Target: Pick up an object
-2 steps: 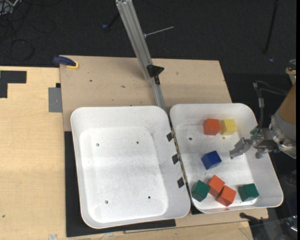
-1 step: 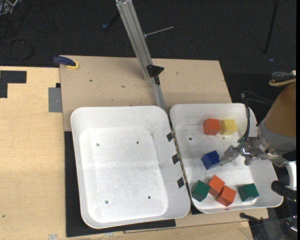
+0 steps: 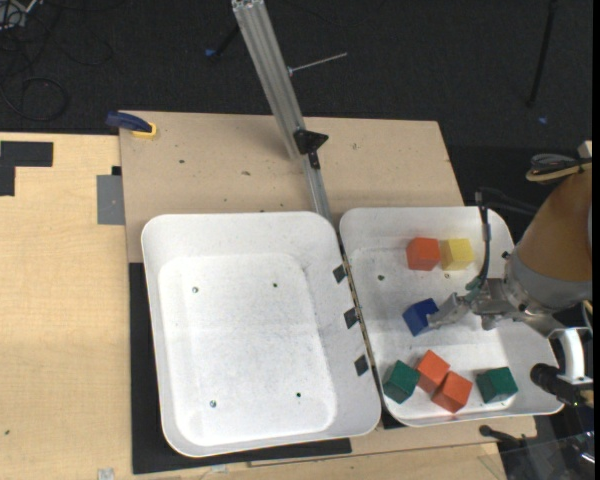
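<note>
Nearest the camera, an orange block (image 3: 452,390) is seen beside a green block (image 3: 496,383) in the right bin (image 3: 385,230). A blue block (image 3: 419,316) lies above them, with the claw (image 3: 454,309) just beside it. The block could be pushed away, not gripped. How wide the claw stands cannot be told.

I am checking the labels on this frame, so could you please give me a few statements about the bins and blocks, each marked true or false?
1. All the blocks lie in the right bin. True.
2. The yellow block touches an orange block. True.
3. The gripper is beside the blue block. True.
4. Three green blocks are present. False: two, one and another.
5. The blue block lies in the left bin. False: it lies in the right bin.
</note>
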Controlling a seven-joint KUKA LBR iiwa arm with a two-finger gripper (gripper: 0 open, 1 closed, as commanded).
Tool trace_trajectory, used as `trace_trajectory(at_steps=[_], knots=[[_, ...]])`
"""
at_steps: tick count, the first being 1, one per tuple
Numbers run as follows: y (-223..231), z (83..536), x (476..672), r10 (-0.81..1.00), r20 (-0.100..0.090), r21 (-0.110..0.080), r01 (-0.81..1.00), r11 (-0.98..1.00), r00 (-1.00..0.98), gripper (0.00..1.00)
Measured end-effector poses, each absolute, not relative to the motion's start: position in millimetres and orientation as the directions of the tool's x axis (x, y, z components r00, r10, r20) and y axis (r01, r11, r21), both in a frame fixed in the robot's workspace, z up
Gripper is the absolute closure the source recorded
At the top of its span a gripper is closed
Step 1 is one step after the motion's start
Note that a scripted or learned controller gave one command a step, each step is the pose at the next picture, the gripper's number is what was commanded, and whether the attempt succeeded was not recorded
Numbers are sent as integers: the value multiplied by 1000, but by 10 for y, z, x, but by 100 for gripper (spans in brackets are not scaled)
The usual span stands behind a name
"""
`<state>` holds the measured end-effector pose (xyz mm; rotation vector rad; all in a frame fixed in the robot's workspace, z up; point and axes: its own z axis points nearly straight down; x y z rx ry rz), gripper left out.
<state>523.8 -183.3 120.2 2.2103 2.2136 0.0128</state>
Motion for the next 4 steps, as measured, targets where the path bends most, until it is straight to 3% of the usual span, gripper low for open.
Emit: trace_trajectory(at_steps=[1, 2, 3, 4], knots=[[-1833, 1274, 5226, 1000, 0, 11, 1000, -7, 7, 100], [-1897, 1887, 5259, 1000, -1, 3, 1000, 1, -1, 100], [-1908, 2025, 5261, 1000, 0, 0, 1000, 1, -1, 100], [-1482, 2107, 5323, 1000, 2, -1, 1000, 5, -5, 100]])
